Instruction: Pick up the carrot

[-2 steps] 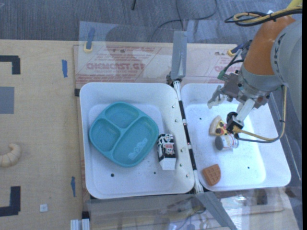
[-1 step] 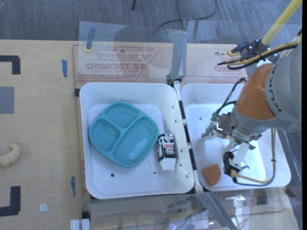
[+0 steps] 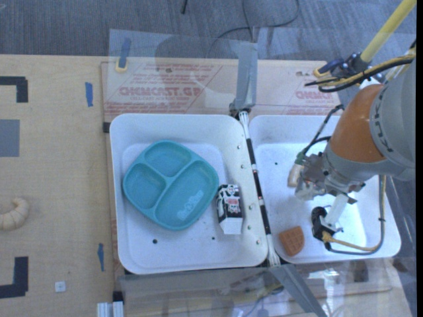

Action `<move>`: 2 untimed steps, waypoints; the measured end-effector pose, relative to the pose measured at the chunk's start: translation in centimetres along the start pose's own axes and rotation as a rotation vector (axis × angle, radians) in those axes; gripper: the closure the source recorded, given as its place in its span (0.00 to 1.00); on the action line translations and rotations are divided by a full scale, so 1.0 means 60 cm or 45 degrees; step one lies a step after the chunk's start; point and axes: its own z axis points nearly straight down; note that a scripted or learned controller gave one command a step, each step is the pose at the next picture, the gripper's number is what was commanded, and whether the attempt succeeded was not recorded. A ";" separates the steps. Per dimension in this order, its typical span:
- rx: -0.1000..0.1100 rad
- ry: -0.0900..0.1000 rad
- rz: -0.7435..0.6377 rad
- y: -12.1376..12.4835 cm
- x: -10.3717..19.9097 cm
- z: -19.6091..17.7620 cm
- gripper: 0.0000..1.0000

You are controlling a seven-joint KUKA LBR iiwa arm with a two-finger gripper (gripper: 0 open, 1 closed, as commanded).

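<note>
- Pale wooden bench top carries two shallow white bins side by side, seen from above at a slant, with grey carpet beyond the far edge.
- Black tape marks and short blue tape strips sit on the wood at the left. A pale, curved, croissant-like piece lies on the bench, well apart from both bins.
- The left bin holds a teal divided plate with three compartments, lying flat and turned at an angle.
- Just beside the plate's right edge stands a small carton with black-and-white cow patches, close to the wall shared by the two bins.
- The right bin has the grey arm with its orange band over it, reaching in from the right. Yellow and black cables trail around the arm.
- The gripper is a pale cluster over the middle of the right bin. Whether it is open or closed cannot be told from this angle, and nothing is seen held in it.
- The carrot lies on the right bin's floor near the front left corner, close to the dividing wall. It shows as a short, stubby orange-brown piece with a rounded outline.
- The carrot lies apart from the gripper, nearer the camera. A black fitting and a looping cable lie just to its right.
</note>
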 end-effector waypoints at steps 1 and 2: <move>0.008 -0.001 0.366 -0.105 0.013 -0.168 1.00; 0.010 -0.004 0.810 -0.108 0.017 -0.140 1.00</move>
